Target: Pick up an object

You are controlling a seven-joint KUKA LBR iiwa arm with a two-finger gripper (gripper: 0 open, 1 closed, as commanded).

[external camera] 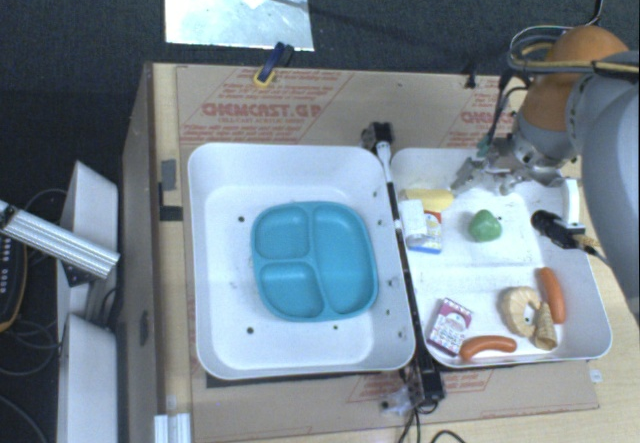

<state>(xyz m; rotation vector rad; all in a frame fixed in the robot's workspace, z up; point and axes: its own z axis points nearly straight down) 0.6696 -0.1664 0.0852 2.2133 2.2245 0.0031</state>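
**Desk:** What is at the left of the bench?

**Photographer:** The left bin (pixel 225 231), white and shallow, holds a blue divided plate (pixel 313 261) lying flat at its middle.

**Desk:** And across the divide?

**Photographer:** The right bin (pixel 480 271) carries the clutter. Along its left wall a yellow block (pixel 428 199) lies just above a small carton (pixel 425 229), the two touching or nearly so. Near the front edge is a red-and-white packet (pixel 449 325). A green rounded object (pixel 485 225) sits alone in the middle, apart from everything else.

**Desk:** Where is the gripper?

**Photographer:** The gripper (pixel 485 181) is over the bin's back part, just behind the green rounded object. Its fingers look spread, with nothing between them, and I cannot tell whether it touches the green piece.

**Desk:** Anything further right?

**Photographer:** An orange-red sausage (pixel 488 346) lies along the front rim, beside the packet. A pale ring-shaped bread piece (pixel 520 309) comes next, and a second sausage (pixel 552 293) lies just to its right. The grey arm (pixel 610 151) enters from the right edge, its orange band (pixel 585 46) above.
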